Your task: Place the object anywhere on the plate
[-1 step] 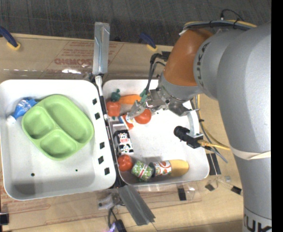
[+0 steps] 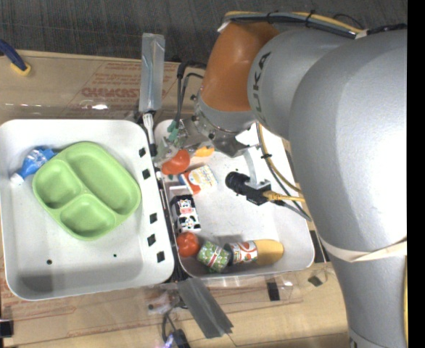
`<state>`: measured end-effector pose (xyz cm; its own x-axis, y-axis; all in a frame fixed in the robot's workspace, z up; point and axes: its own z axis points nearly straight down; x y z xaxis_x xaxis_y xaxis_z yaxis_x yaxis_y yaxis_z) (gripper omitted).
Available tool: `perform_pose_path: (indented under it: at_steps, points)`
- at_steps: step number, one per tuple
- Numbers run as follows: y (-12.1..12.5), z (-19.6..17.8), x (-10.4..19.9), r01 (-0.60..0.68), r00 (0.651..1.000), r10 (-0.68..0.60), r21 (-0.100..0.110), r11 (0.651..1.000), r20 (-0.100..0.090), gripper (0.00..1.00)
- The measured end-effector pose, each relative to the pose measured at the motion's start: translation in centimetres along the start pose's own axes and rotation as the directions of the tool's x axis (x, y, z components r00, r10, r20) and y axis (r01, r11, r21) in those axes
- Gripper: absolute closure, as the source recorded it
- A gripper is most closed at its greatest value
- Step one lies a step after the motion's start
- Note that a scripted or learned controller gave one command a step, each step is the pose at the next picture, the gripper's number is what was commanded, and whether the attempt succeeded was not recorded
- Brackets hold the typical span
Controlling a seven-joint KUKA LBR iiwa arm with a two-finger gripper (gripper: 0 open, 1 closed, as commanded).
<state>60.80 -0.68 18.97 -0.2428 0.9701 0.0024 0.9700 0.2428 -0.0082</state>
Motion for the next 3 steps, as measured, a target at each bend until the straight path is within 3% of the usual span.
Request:
perform_pose_path:
  at_steps: [1, 2, 3]
  points:
    - [1.4, 0.2, 6.6, 0.414, 0.910, -0.414, 0.003, 0.910, 0.000, 1.00]
    - [-0.4, 6.2, 14.8, 0.568, 0.823, -0.568, 0.003, 0.823, 0.001, 1.00]
    - [-0.4, 6.1, 14.8, 0.568, 0.823, -0.568, 0.002, 0.823, 0.002, 0.00]
